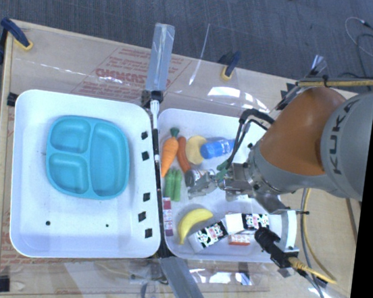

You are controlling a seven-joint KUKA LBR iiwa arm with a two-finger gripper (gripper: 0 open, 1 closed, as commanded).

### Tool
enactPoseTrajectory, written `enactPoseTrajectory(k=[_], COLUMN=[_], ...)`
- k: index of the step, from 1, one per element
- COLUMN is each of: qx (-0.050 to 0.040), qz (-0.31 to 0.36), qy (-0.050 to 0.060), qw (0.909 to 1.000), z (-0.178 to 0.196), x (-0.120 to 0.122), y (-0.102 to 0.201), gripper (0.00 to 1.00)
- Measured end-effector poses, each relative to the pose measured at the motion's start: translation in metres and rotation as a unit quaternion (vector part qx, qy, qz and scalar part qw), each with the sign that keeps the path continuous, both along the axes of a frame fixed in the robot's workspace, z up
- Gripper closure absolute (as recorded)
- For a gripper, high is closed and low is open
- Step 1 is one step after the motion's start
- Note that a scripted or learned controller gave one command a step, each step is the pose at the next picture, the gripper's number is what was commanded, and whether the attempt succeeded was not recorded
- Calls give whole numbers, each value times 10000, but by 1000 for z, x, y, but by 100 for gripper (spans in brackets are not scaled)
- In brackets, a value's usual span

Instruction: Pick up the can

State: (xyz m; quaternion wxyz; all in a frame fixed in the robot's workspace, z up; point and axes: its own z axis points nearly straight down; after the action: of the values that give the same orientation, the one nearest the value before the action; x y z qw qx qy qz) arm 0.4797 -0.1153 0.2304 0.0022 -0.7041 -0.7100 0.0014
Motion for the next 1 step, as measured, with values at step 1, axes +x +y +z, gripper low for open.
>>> enactPoseTrajectory(k=[1], qx=[-8], qz=[-248], qy=[-6], qw=[9997], z=[-21], x=[57], y=[-6], gripper=[0])
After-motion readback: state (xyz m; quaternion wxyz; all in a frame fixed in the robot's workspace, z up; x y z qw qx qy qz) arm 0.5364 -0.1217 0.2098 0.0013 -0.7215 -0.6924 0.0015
